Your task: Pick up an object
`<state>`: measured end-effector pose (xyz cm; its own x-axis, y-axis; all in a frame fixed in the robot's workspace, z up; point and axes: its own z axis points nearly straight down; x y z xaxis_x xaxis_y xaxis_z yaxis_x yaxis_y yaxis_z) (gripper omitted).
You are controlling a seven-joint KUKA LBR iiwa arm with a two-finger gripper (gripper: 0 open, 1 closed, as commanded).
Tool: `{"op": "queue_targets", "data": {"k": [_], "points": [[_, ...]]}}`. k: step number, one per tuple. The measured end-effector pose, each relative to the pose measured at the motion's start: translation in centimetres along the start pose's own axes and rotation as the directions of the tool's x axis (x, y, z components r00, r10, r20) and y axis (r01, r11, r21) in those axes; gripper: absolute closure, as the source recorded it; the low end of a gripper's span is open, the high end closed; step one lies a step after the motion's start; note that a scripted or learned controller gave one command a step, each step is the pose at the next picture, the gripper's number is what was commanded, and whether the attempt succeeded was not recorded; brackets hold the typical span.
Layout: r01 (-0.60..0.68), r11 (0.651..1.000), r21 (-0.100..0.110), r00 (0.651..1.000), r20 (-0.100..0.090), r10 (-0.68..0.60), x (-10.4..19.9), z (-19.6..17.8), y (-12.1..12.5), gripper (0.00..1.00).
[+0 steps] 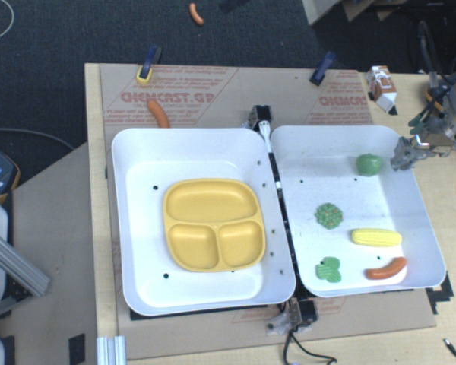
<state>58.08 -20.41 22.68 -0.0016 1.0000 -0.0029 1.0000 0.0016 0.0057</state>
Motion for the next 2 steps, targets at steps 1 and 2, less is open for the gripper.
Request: {"op": "queue_targets", "data": {"k": [1,2], "points": [[0.004,1.0,0.008,1.0,-0.005,-0.004,5.6,1.0,0.6,1.0],[0.004,1.0,0.009,1.0,-0.006,-0.004,11.6,0.8,0.0,1.0]]}}
